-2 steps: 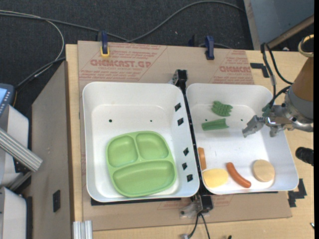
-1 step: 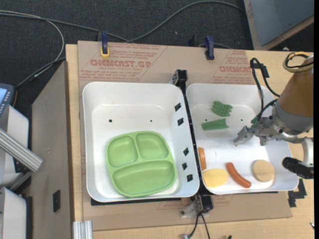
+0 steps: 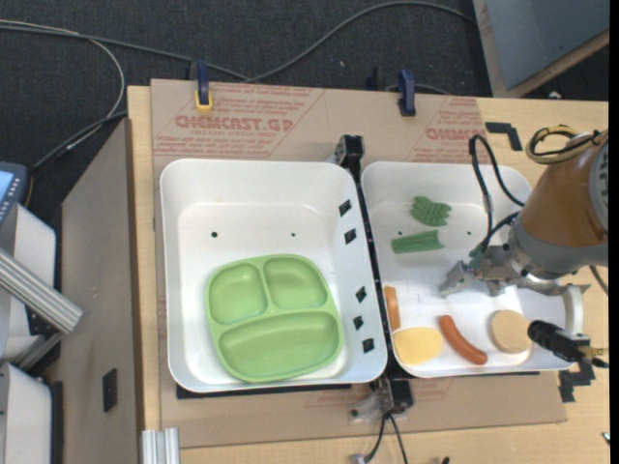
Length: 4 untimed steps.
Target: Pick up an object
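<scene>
The arm (image 3: 571, 216) has a wide orange band, round and smooth, and below it a grey ring. Black cables (image 3: 486, 177) run in loops along its left side. The gripper (image 3: 455, 280) at its end is grey metal, with a small block of dark and silver parts.

Printed red lettering on brown cardboard sheet (image 3: 290, 114) lying under the bins on the bench: "CHEMCAST G.P" at upper left, legible, with smaller red lines beneath, too fine to read; same red mark repeated at upper right of sheet, partly cut off, reading roughly "CHEMCAS"; further faint red print along the top edge, illegible; no other readable text, numbers or labels.
</scene>
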Tool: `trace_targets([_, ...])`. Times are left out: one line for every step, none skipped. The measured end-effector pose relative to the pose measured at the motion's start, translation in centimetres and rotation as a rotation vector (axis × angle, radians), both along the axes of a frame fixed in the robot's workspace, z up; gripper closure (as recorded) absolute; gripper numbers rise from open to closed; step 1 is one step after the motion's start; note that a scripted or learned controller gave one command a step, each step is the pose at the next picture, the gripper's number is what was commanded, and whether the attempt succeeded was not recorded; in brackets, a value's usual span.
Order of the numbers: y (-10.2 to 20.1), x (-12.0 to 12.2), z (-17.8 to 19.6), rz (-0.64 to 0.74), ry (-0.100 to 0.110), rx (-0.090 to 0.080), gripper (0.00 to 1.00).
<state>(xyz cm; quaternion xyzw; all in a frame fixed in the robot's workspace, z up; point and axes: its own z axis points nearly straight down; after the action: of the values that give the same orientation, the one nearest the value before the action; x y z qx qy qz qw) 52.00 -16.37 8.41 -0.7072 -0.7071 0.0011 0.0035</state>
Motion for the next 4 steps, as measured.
trace_targets([0.0,0.2,1.4,-0.001,-0.007,-0.001,1.00])
trace_targets([-0.9,0.1,7.3,0.000,-0.011,-0.005,1.00])
trace_targets([-1.5,0.4,11.8,0.001,-0.012,-0.005,1.00])
trace_targets([-1.5,0.5,14.3,0.002,-0.011,-0.004,1.00])
